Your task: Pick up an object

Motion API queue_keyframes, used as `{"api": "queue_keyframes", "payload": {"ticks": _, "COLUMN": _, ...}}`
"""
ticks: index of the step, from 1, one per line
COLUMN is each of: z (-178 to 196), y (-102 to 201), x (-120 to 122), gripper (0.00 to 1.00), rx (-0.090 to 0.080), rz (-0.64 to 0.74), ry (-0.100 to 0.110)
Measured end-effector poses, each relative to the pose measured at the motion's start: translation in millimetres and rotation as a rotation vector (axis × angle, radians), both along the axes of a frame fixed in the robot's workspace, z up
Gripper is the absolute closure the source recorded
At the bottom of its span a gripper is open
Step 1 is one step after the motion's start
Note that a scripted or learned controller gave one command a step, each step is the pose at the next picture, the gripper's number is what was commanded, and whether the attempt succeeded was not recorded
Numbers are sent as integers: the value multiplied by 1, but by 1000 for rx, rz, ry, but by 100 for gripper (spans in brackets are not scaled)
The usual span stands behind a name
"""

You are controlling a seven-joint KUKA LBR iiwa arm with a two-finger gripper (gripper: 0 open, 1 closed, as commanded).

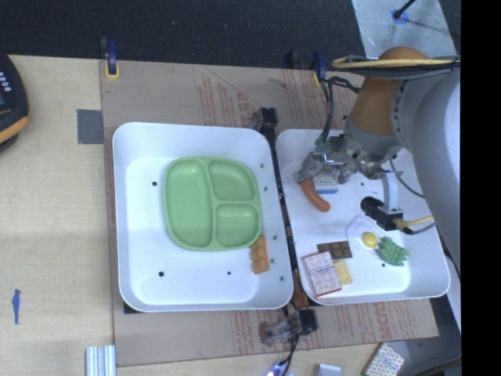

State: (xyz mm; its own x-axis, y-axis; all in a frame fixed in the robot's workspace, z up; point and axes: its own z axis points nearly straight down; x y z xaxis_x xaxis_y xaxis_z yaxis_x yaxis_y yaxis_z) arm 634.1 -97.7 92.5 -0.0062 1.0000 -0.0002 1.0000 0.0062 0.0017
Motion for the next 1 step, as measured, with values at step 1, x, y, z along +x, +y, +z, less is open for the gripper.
{"api": "queue_keyframes", "payload": {"ticks": 1, "z": 13, "y": -1, "x": -1, "gripper": 100, "rx": 0, "rz": 4, "ry": 3}}
